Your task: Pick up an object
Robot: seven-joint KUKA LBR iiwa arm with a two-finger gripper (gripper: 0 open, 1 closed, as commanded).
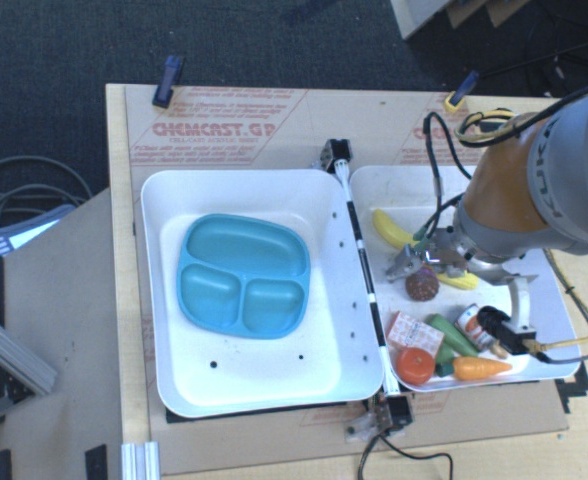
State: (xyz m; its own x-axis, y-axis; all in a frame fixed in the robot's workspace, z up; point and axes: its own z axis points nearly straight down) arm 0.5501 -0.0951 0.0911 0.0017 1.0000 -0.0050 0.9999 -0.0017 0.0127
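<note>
Reaching in from the right, the grey arm [564, 168] with its orange band [499, 183] is positioned over the right bin [564, 363]. The gripper [421, 260] sits low above the bin floor, just above a dark reddish-brown round object [422, 286]. Whether the claw is released or clenched cannot be told from this view, and no object is visibly held by it.

Right bin contents: a yellow banana [392, 228] lies at the upper left, close beside the gripper. A second yellow piece [461, 281] lies just right of the round object. Near the front edge are a red-and-white packet [415, 332], a red tomato [415, 366], a green vegetable [451, 332] and an orange carrot [481, 369], grouped closely together.

Left bin [174, 193] contents: a blue divided plate [243, 274] with three compartments, resting near the centre.

Both bins sit side by side on a board [214, 123].
</note>
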